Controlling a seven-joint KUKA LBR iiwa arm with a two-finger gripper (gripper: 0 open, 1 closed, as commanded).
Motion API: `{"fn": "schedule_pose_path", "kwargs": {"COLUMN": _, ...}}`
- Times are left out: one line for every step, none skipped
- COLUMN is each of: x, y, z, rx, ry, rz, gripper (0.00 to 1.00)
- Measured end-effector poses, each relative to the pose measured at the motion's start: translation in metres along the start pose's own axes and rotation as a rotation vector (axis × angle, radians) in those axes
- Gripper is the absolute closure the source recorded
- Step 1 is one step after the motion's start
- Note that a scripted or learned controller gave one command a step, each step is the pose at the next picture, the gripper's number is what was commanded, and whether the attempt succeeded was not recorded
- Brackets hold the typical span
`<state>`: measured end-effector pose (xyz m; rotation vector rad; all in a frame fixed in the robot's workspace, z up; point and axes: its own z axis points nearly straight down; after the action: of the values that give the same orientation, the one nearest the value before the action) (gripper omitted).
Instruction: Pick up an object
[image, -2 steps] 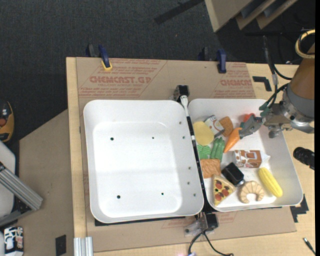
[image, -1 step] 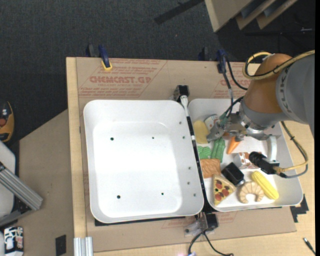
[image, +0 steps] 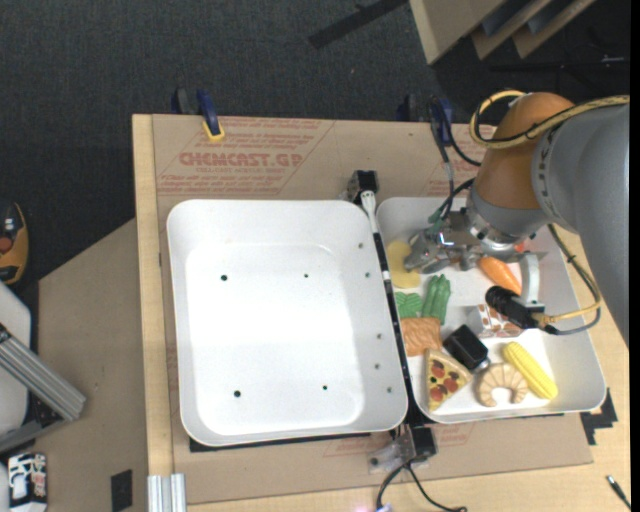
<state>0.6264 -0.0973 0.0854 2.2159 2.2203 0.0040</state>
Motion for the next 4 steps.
{"fn": "schedule_pose_path", "kwargs": {"x": 0.072, "y": -0.012, "z": -0.107, "rx": -0.005, "ry": 0.004, "rz": -0.006, "gripper": 0.0}}
{"fn": "schedule_pose_path", "kwargs": {"x": 0.093, "y": 0.01, "z": -0.187, "rx": -0.007, "ry": 0.002, "rz": -0.002, "gripper": 0.0}}
{"fn": "schedule_pose_path", "kwargs": {"x": 0.081, "y": 0.043, "z": -0.214, "rx": -0.002, "ry": 0.0, "rz": 0.0, "gripper": 0.0}}
{"fn": "schedule_pose_path", "kwargs": {"x": 0.081, "y": 0.042, "z": -0.223, "rx": -0.001, "ry": -0.001, "rz": 0.0, "gripper": 1.0}}
